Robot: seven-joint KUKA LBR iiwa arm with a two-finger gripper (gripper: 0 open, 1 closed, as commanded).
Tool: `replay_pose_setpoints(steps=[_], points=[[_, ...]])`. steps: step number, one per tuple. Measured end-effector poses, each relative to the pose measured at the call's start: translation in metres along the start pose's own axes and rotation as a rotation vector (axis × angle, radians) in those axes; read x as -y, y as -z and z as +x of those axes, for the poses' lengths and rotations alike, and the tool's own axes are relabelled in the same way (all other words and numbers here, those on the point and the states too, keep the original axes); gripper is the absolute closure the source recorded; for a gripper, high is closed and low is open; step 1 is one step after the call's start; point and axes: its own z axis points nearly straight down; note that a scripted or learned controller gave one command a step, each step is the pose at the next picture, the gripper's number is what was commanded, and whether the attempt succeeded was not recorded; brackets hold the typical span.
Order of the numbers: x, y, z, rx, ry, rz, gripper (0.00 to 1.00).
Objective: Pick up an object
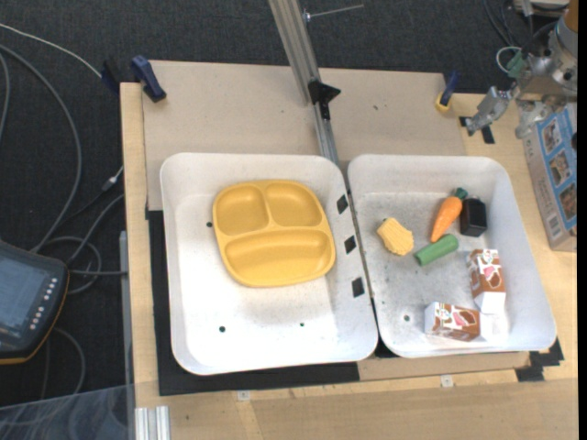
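Looking down at the right white plastic bin [514,177], I see six small things that I could take. The orange toy carrot [447,216] lies on a slant, its long axis going from upper right to lower left, with the green top toward the far wall and the thin tip toward the bin's middle. The green cylinder [436,250] lies just beside that tip, and its long axis rises a little to the right. The black block [473,216] sits just to the right of the carrot. The yellow lumpy piece [395,236] lies to the left of the cylinder. Two brown-and-white cartons [487,278] [456,321] lie near the front right corner.

My tool [537,67] is beyond the bin's far right corner, above the wooden counter [229,108], well apart from all these things. It is partly cut off at the edge and blurred among cables, so I cannot tell if it is apart or together.

The yellow divided plate [273,232] lies in the left white bin [183,273].
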Motion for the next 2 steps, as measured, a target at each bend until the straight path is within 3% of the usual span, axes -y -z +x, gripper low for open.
replay_pose_setpoints(steps=[1, 2], points=[[0.0, 0.0, 0.0, 0.0, 0.0, 0.001, 0.0], [0.006, -0.059, -0.005, -0.001, -0.002, 0.005, 0.0]])
